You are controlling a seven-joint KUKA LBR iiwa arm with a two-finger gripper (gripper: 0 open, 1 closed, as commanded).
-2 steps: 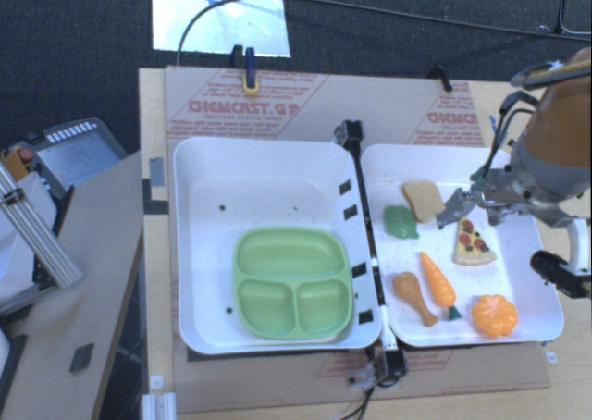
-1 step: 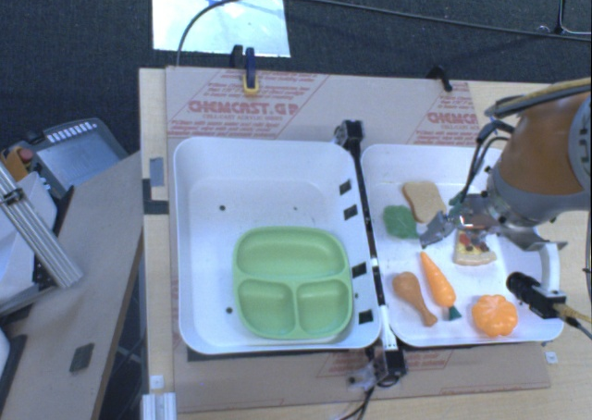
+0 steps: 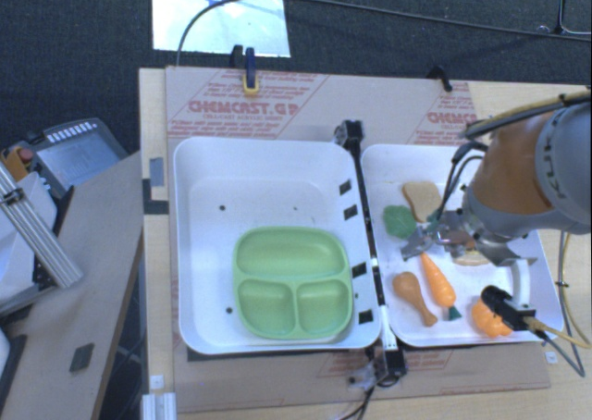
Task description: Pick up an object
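The right bin [image 3: 388,168] holds several toy foods: a tan bread slice [image 3: 422,198], a green leafy piece [image 3: 400,221], an orange carrot [image 3: 437,280], a brown drumstick [image 3: 414,296] and an orange piece [image 3: 488,318] at the front right. My gripper [image 3: 428,238] hangs low over the middle of this bin, just above the carrot's upper end and right of the green piece. Nothing shows between its fingers. The orange-banded wrist [image 3: 518,168] hides the bin's right side.
The left bin [image 3: 213,178] holds a green three-compartment plate [image 3: 293,281] toward its front. A black divider strip [image 3: 363,224] runs between the bins. A pale flat piece [image 3: 472,259] lies under the wrist. A grey device [image 3: 74,154] sits off the bench's left.
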